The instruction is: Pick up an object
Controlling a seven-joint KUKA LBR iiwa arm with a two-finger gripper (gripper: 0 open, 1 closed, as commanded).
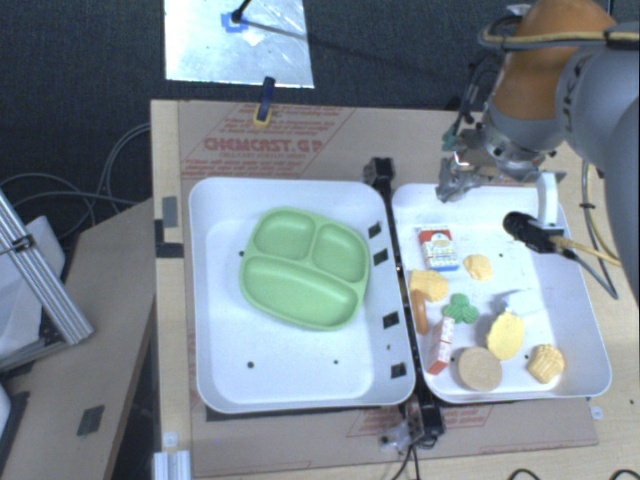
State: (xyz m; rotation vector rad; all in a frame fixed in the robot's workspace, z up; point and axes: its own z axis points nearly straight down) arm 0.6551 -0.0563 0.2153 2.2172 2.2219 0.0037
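white carton (438, 249) lies upright in view, long axis up-down; claw (452, 185) above it, grip state unclear.

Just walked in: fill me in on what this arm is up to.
A grey arm reaches in from the right, with its end effector hovering over the far edge of the right bin. Nothing shows between its fingers. That bin holds small play food: a red and white box, yellow pieces, a green piece and a round tan biscuit. The left bin holds a green divided plate. No pick has been made yet.
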